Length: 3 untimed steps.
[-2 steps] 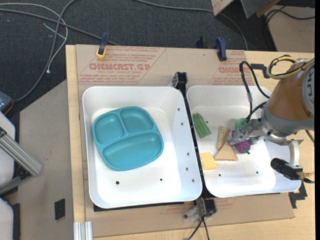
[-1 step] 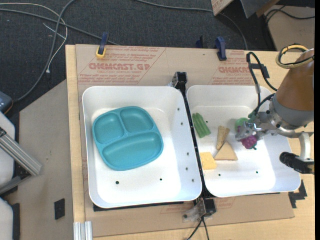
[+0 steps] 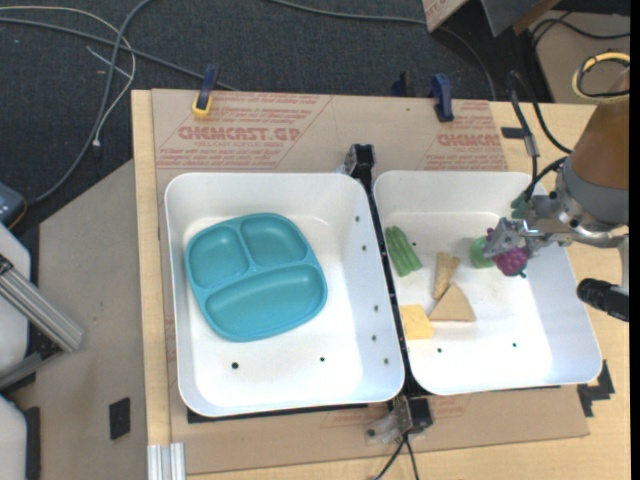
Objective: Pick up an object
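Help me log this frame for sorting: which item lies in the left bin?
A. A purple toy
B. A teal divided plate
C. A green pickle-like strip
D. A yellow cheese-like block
B: the teal divided plate lies in the left bin, while the green strip, yellow block and purple toy all sit in the right bin.
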Motion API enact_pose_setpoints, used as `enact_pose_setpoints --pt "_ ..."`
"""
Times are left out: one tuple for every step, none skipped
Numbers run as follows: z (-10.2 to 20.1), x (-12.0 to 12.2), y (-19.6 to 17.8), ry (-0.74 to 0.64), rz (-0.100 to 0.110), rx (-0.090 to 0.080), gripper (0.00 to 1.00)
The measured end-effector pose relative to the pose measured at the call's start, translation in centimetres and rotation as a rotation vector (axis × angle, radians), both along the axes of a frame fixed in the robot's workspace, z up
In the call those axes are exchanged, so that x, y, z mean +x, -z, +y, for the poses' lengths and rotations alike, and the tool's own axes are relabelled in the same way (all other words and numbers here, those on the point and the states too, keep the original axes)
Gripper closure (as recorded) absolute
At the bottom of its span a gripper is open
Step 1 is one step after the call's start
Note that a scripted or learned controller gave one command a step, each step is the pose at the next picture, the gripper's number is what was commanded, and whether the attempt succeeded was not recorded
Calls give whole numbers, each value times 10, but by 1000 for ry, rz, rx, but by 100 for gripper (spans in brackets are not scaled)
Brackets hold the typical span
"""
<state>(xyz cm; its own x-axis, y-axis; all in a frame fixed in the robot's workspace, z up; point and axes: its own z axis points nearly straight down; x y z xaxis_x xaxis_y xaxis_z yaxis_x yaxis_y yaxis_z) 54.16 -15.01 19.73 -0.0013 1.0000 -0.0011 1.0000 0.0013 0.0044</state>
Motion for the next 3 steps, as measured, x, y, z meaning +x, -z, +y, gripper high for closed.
enact_pose_setpoints --pt "0 1 -16 0 2 1 100" --pt "53 -13 -12 -1 8 4 100" --pt "103 -10 -24 -1 3 2 100"
